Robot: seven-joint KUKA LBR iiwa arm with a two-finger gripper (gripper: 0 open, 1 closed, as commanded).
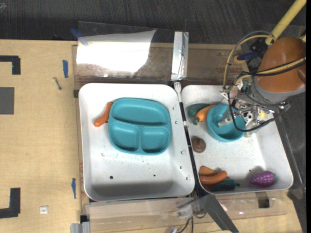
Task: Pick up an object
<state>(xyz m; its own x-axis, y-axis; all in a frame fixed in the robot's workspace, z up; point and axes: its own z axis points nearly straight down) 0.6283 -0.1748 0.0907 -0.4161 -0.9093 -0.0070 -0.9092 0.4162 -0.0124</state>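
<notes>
While gripper [232,116] hangs over teal bowl [221,126]; lettering unreadable

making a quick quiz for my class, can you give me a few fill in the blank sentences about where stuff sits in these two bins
1. The divided teal tray lies in the ____ bin.
2. The gripper is above the teal ____ in the right bin.
3. The purple grapes lie near the right bin's ____ edge.
4. An orange carrot touches the tray's ____ side.

Missing words: left; bowl; front; left
</notes>
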